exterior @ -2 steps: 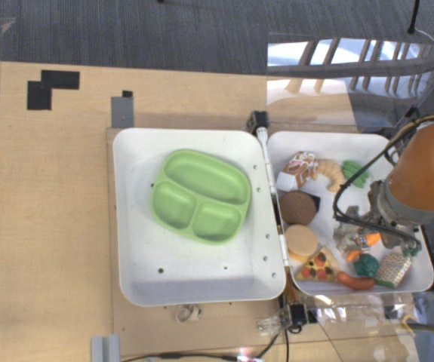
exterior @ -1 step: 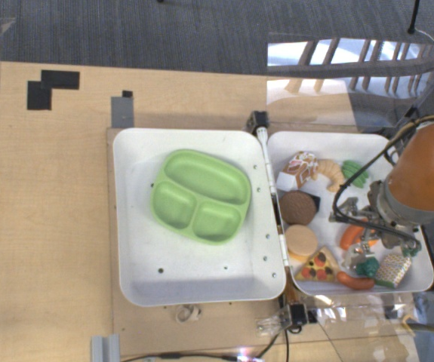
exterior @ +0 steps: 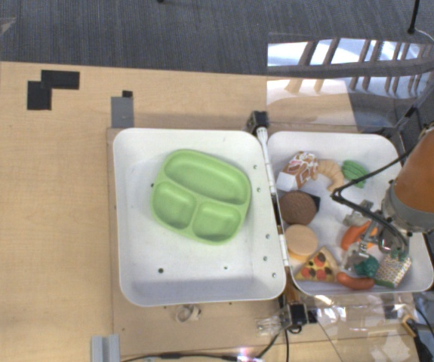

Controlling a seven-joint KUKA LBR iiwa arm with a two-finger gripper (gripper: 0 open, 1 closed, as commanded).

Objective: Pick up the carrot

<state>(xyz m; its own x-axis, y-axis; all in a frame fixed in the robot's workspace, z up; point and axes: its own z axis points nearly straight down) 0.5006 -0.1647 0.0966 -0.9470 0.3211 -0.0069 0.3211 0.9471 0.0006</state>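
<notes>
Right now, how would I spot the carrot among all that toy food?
Look at the right bin, the one the arm reaches into. Near its right side, just under the gripper, lies the carrot: a short, bright orange taper. The red sausage below it is darker, and the tan bun to its left is round.

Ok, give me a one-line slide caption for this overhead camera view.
The gripper reaches down at the carrot among toy foods in the right bin; a green divided plate sits in the left bin.
</notes>
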